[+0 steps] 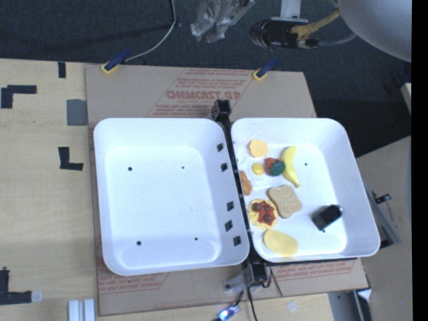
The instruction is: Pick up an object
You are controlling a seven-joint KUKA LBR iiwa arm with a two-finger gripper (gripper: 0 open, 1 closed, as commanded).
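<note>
Above the far edge of the bench, well clear of both bins, the gripper (215,25) hangs over the dark floor; it's blurred, so can't tell its state, and nothing identifiable is in it. Task looks basically unstarted: no object lifted, everything lies in the right bin (348,146). Left bin (107,139) carries nothing to grab. Candidates in the right bin: yellow banana (290,165) near the middle, touching a red-and-green cluster (272,166) on its left; orange disc (259,148) toward the far edge; toast slice (285,200) mid-bin; pizza-like piece (262,211) just beside it, near the divider; yellow oval (280,242) at the near edge; black block (327,216) toward the near right corner, sitting apart from the rest. Left to do: whole approach, descent, grasp, lift. Black block or yellow oval look like the least crowded picks.
</note>
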